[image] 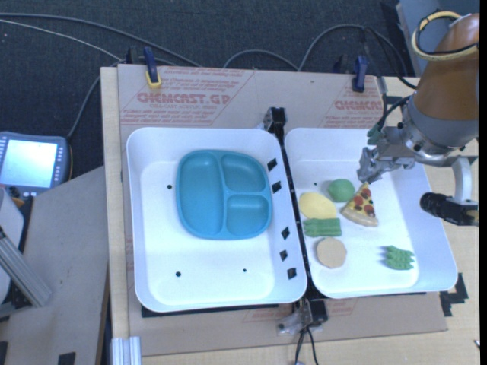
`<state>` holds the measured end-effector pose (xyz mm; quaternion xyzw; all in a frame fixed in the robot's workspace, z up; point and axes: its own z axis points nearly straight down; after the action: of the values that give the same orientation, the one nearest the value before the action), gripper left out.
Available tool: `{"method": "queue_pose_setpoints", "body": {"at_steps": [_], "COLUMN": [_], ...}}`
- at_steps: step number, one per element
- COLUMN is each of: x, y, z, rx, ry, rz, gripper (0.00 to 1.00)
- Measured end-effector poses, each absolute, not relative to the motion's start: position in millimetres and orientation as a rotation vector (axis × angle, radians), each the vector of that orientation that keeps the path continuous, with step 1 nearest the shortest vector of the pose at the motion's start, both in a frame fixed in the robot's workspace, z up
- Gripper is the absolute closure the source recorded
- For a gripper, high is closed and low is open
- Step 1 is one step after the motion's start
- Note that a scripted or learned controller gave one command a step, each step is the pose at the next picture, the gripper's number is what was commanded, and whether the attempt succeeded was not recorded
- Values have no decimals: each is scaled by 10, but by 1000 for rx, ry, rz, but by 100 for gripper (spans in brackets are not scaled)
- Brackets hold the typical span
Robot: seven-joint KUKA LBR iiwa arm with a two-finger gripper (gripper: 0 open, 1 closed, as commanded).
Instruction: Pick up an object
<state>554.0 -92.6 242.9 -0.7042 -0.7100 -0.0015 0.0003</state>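
Note:
My gripper [370,172] hangs over the back half of the right bin [426,226], just above and behind a pizza slice toy [361,206] and to the right of a round green piece [341,189]. No object shows in its grasp. Further left lie a yellow lemon-like piece [316,204], a green ridged block [322,226] and a tan round cookie [331,252]. A small green leafy piece [398,258] sits alone near the bin's front right.
The left bin [152,226] holds a blue divided plate [224,194]. A black clip-lined divider [285,204] separates the two bins. The arm's orange band [449,59] and a black fitting [449,206] stand over the right bin's right side.

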Motion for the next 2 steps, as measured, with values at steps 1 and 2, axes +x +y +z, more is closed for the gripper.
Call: {"method": "queue_pose_setpoints", "body": {"at_steps": [1,2], "x": [5691,5774], "y": [-424,199], "z": [2282,2249], "rx": [-2214,-2214], "ry": [-2225,-2228], "rz": [0,-2], "gripper": [100,100]}}
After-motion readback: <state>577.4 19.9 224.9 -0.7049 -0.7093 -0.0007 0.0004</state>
